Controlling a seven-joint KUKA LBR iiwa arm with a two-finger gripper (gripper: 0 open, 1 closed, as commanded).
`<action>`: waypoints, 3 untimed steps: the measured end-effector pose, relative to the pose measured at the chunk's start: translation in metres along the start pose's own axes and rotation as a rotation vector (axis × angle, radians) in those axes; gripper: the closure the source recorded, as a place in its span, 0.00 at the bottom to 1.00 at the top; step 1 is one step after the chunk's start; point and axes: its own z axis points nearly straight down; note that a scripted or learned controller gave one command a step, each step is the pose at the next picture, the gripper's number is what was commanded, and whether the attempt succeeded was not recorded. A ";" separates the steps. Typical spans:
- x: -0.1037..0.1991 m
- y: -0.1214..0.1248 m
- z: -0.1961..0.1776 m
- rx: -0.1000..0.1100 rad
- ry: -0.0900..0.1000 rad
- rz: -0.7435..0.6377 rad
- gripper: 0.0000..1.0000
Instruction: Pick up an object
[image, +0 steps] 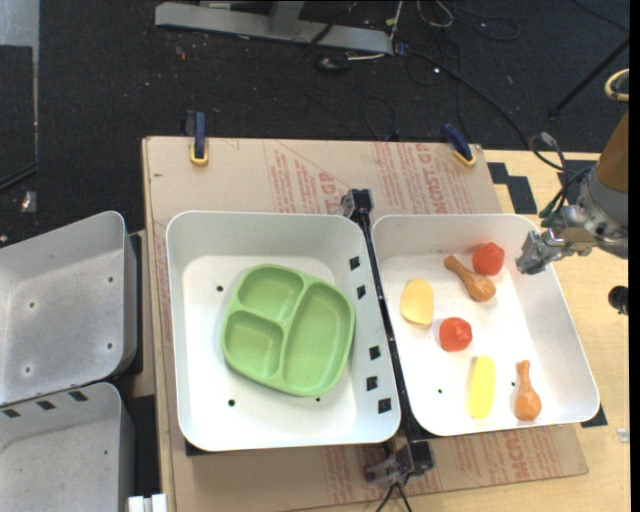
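In the right bin (560, 300) I see six small toy foods lying flat: a red tomato (488, 258) near the far wall, touching the thick end of a tan drumstick (470, 278); a pale yellow slice (418, 301) toward the left wall; a second red tomato (455, 334) mid-bin; a yellow oblong piece (481, 387) and an orange drumstick (526, 392) along the near wall
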 end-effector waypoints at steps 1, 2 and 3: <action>0.003 -0.003 -0.045 0.000 0.000 -0.001 1.00; 0.057 0.003 -0.032 0.007 0.004 -0.005 1.00; 0.107 0.013 -0.020 0.007 0.004 -0.005 1.00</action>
